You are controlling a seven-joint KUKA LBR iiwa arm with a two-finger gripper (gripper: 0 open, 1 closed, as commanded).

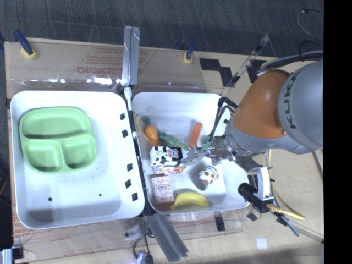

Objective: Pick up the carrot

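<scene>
The carrot [150, 134], short and orange with a green top, lies by the left wall of the right bin [176, 99], toward the back. My gripper [193, 156] is low over the middle of that bin, to the right of the carrot and apart from it. It hovers beside a black-and-white cow-print carton [165, 157]. The grey arm with its orange band [263, 114] reaches in from the right and hides the bin's right side.
A slim red-orange piece [196, 135] lies just behind the gripper, with a green item [171, 141] next to the carrot. A patterned cup [207, 176], a brown box [161, 186] and a banana [190, 200] fill the front. The left bin [66, 205] holds a green divided tray [56, 139].
</scene>
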